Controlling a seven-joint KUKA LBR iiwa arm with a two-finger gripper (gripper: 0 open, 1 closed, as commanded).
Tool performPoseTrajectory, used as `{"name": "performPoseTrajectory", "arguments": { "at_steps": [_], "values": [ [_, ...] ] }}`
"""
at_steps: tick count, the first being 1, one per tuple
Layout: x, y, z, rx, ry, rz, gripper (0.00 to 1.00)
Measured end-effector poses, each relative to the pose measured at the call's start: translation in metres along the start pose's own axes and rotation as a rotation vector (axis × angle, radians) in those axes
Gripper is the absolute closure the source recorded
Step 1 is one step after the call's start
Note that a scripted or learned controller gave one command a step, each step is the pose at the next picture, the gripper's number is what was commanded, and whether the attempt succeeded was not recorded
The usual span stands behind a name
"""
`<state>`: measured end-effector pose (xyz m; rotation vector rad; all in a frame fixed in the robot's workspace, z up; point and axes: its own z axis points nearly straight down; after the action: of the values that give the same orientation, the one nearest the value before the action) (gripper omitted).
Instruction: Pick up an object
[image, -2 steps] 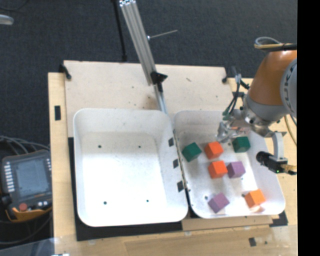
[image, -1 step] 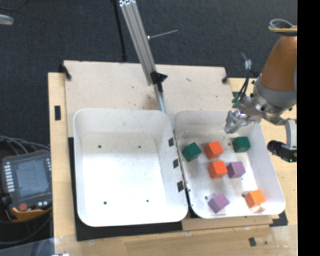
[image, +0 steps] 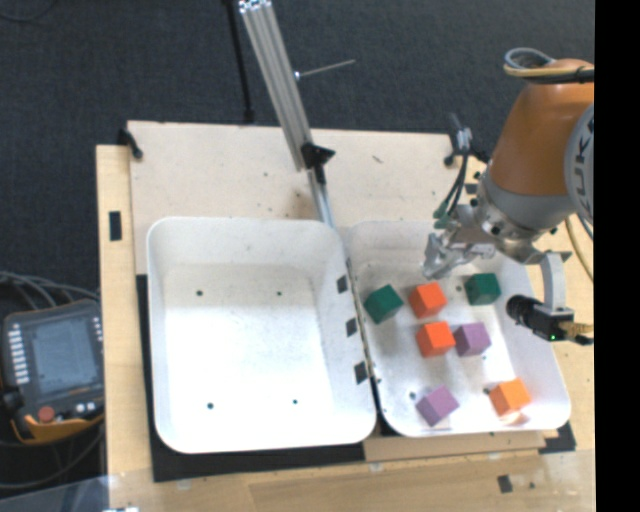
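- Two bins sit side by side on the counter: the left bin and the right bin, their inner walls touching.
- Seven blocks lie in the right bin.
- Back row: block, block, block.
- Middle: block just beside block.
- Front: block and block, apart.
- The gripper hangs over the back row.
- A handheld controller lies left of the counter.

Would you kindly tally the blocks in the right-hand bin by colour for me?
Green blocks: 2
Orange blocks: 3
Purple blocks: 2
Total: 7
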<state>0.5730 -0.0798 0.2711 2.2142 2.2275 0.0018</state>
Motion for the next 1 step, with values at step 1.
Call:
{"name": "performPoseTrajectory", "arguments": {
  "at_steps": [1],
  "values": [
    [0.0491,-0.0143,-0.0034,0.000,0.001,-0.001,1.00]
  ]
}}
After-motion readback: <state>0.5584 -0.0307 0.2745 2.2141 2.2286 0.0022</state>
